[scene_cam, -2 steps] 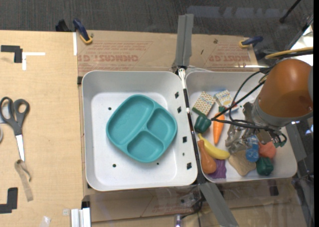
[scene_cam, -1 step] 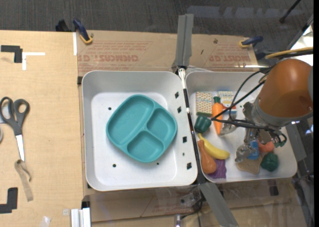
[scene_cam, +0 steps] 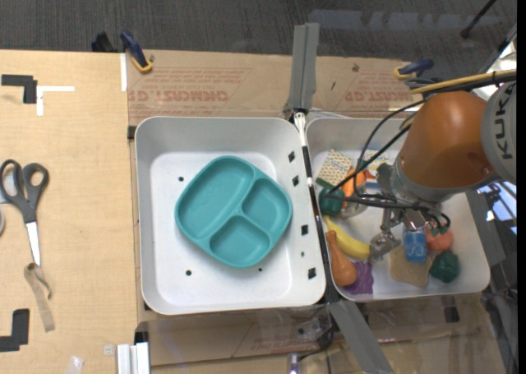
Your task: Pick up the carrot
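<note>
Orange carrot (scene_cam: 341, 260) in right bin (scene_cam: 470, 282), beside banana (scene_cam: 348, 242)

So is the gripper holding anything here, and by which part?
Cannot be told: the gripper hangs over the right bin beside the banana.

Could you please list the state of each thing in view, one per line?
Carrot: lying in the right bin, partly under the arm, not lifted.
Gripper: low in the right bin, above the banana.
Teal plate: flat in the left bin, nothing on it.
Scissors: closed, on the bench.
</note>
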Controlling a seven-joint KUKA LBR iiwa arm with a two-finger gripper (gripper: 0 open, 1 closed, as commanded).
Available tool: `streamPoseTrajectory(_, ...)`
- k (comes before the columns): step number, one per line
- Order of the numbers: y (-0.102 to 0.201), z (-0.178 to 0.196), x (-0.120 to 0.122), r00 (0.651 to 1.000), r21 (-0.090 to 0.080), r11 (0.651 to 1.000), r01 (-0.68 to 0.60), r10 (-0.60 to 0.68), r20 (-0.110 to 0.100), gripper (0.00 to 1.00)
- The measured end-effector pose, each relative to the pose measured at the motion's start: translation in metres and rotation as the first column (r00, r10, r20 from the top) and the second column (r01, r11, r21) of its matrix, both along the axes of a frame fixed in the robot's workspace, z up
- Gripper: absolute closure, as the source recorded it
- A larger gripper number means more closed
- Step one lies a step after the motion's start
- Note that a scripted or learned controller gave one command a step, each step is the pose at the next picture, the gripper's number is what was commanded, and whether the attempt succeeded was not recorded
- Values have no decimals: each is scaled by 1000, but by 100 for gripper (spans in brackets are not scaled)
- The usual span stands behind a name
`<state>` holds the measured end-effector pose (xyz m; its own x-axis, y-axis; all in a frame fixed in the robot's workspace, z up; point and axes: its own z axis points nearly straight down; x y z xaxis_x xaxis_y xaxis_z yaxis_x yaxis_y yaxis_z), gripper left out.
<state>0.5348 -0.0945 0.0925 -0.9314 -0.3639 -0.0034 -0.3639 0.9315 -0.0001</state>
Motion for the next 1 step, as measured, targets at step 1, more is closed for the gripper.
streamPoseTrajectory(1, -1, 1, 56, 997, -1, 997, -77, 77, 3, 0)
